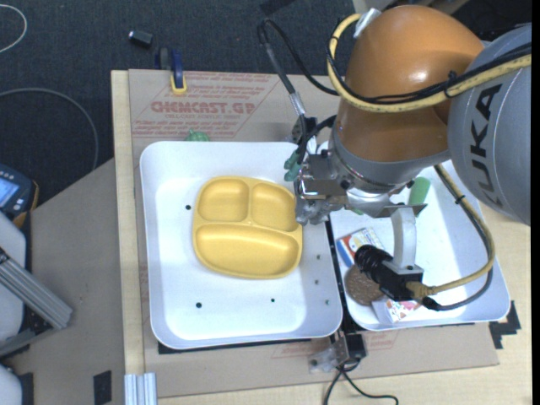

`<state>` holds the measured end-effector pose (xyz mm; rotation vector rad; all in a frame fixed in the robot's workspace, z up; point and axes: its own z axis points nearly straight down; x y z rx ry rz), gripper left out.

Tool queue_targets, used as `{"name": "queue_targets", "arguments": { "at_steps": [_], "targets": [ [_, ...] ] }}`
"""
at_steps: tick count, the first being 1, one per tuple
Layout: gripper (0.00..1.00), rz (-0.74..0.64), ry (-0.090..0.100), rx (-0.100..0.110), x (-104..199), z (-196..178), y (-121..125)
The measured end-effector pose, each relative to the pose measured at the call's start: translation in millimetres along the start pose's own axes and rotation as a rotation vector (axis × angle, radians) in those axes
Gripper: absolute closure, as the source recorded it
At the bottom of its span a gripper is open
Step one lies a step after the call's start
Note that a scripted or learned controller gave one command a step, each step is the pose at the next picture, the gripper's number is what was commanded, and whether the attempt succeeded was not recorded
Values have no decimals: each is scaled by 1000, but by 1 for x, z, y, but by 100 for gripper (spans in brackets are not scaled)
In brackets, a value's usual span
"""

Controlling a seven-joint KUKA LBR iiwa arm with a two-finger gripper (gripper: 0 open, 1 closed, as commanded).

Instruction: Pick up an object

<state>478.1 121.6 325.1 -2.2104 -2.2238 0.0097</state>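
ROBOT ARM CLOSES ON YELLOW PLATE: A grey KUKA arm with an orange band reaches in from the right of the frame. Its gripper (308, 207) is low over the seam where two shallow white bins meet, just beside the right rim of a yellow three-compartment plastic plate (247, 226). The plate lies flat in the middle of the left white bin (164, 251) and looks the likeliest thing to be picked. Nothing can be seen in the gripper's grasp, and the bulky wrist above it hides whether the claw is released or clenched, so that cannot be told.

In the right white bin (477, 260), at lower centre-right of the frame, lie a small flat packet printed in blue and red (353, 244) and a brown round disc (360, 289). What appears to be a green object (419, 192) sits higher up, partly hidden by the arm.

The risks lie in the plate's shape and the tight spot. It is wide, smooth and shallow, so a pinch on its thin rim could slip or let the plate tip and fall as it lifts. A descent slightly off line could land on the bin walls, or shove the plate toward the left of the frame.
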Motion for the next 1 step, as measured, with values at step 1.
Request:
{"name": "queue_targets", "arguments": {
  "at_steps": [1],
  "targets": [
    [100,10,1,-19,-37,-83,1]
  ]
}}
